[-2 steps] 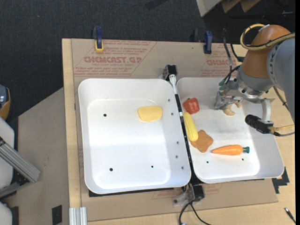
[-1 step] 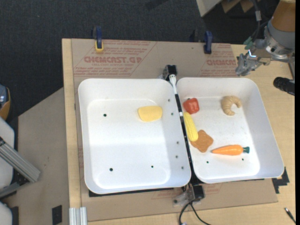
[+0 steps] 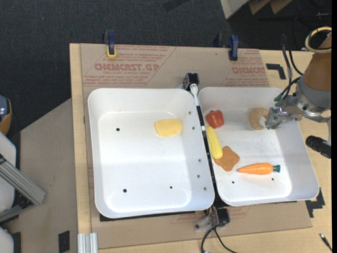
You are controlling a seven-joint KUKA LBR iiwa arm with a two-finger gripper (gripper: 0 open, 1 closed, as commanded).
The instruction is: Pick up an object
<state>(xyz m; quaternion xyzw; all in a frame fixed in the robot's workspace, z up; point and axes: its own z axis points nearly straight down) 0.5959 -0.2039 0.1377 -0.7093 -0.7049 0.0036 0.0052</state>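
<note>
Carrot [image 3: 256, 168] in rt bin [image 3: 295, 191]; "CHEMCAST" on board [image 3: 126, 66].

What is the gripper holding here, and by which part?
Cannot be told. The gripper sits right beside the tan object in the right bin, but a grasp isn't visible.

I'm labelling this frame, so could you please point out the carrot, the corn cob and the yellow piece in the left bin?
carrot [image 3: 255, 168]: camera view, middle of its orange body.
corn cob [image 3: 213, 142]: camera view, mid-length of the cob.
yellow piece [image 3: 168, 127]: camera view, its centre.
</note>
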